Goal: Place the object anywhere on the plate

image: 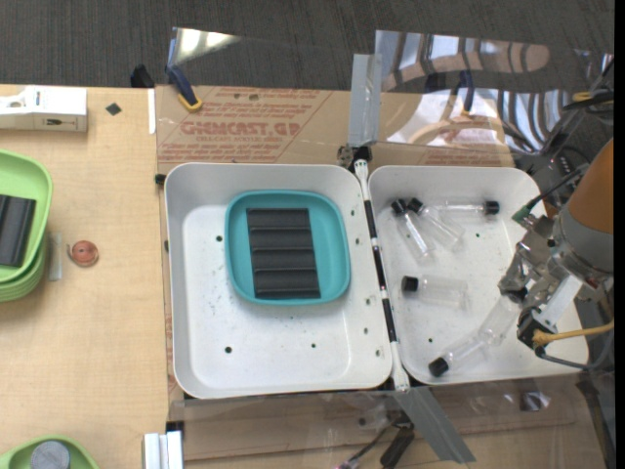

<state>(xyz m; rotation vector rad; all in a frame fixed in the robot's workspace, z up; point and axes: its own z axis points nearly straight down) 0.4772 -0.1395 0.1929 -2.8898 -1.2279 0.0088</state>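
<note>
- On the far left of the bench sits a green tray [21,228], well away from the 2 white bins.
- The left bin [195,340] holds a blue plate [238,252] with a dark ribbed pad on it. Nothing else lies on the plate, so the task is not done yet.
- The right bin [488,352] holds clear tubes with black caps. I count about 4, but they are see-through and hard to tell apart.
- 1 tube [412,228] lies near the top left of that bin, with its cap toward the top left and its long side running down to the right.
- Another tube [467,350] lies near the bottom, close to the gripper. Its cap points to the bottom left, and its long side slants up to the right.
- The gripper [535,296] is at the right edge of the right bin. I cannot tell what state it is in, and I see no tube in it.
- I think the step in hand is picking up a tube. The next move probably needs the gripper to line up across the tube's long side, grab it, then carry it left to the plate.
</note>
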